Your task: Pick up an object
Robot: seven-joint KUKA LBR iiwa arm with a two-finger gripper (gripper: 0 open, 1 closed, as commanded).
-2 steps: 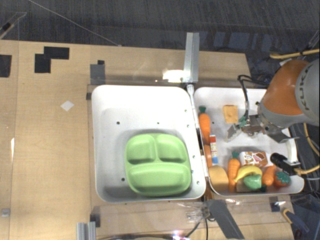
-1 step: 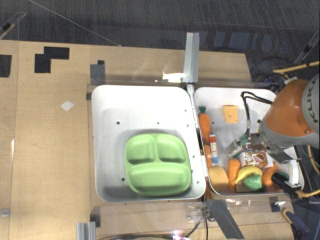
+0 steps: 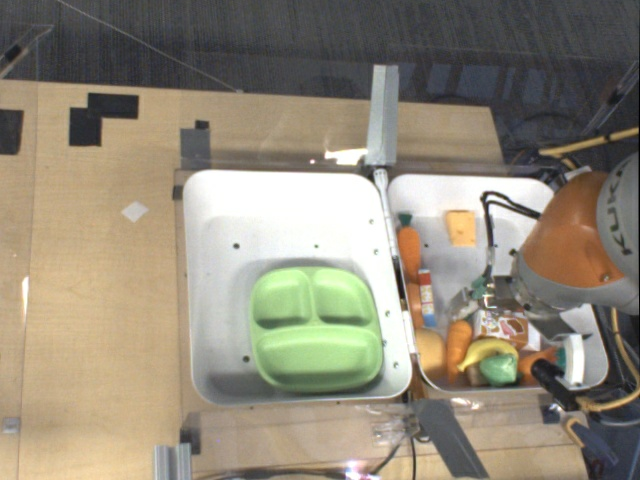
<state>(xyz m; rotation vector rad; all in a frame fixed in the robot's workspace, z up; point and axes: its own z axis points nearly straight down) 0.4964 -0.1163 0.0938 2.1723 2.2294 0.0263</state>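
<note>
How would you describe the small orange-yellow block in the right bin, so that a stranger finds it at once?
Start at the right white bin, the one the grey and orange arm reaches into. Look at its far end, away from the heap of toy food. The cheese block lies there alone, flat and square, while the carrots nearby are long.
</note>
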